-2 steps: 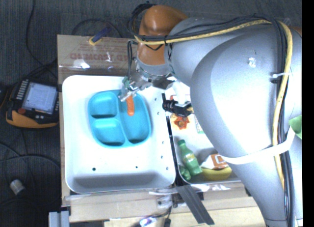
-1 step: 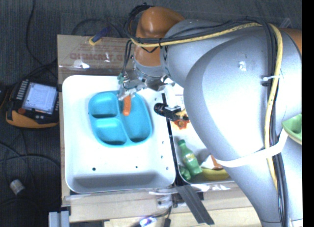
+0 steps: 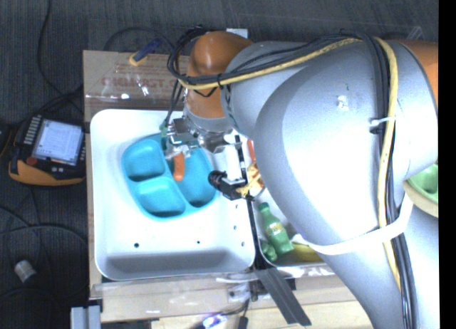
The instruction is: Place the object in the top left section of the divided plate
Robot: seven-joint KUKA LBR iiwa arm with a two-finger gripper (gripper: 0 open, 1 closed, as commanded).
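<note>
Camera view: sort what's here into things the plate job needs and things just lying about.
Job:
blue divided plate
orange object over the plate
gripper

Lying about:
green bottle in the right bin
handheld screen unit on the floor

Arm: fat glossy grey shell, rounded links. Orange band above wrist, second orange patch at far right. Black and yellow cables bundled along the top, white zip tie on the big link. Small tool, dark and silver parts.
</note>
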